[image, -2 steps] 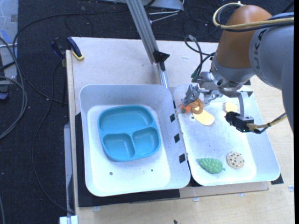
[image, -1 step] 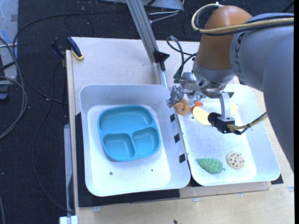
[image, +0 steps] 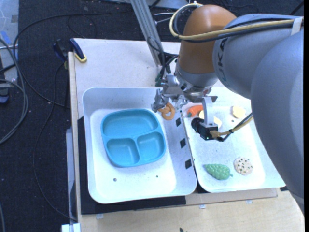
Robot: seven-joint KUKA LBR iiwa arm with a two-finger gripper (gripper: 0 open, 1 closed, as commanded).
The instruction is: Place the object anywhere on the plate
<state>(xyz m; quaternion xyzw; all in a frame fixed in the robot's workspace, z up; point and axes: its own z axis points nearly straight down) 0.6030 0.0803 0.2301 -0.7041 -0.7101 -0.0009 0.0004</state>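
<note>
Nearest the camera, a green leafy item (image: 218, 171) and a chocolate-chip cookie (image: 243, 166) are being seen lying side by side, near but apart, at the near end of the right bin (image: 256, 180). The left bin (image: 96, 187) is being occupied by a blue plate (image: 133, 137) with three compartments, lying flat and slightly turned. Black markers are being shown along the ridge where the two bins meet.

Further back, the gripper (image: 166, 106) is being held over the far right part of the left bin, just past the plate's far right corner. A small orange-brown pretzel (image: 168, 112) is being seen right at the fingertips, hanging just below them, over the white bin floor beside the plate rim and not on the plate. It appears to be pinched between the fingers, so the claw is being read as closed on the pretzel.

In the right bin behind the wrist, an orange item (image: 194, 111) is being partly hidden by the gripper body, and a pale round slice (image: 238, 112) is lying further right. A black cable part (image: 203, 128) is dangling from the wrist over that bin.

Farthest back, the orange band (image: 207, 28) and grey arm (image: 270, 57) are being seen coming in from the right.
</note>
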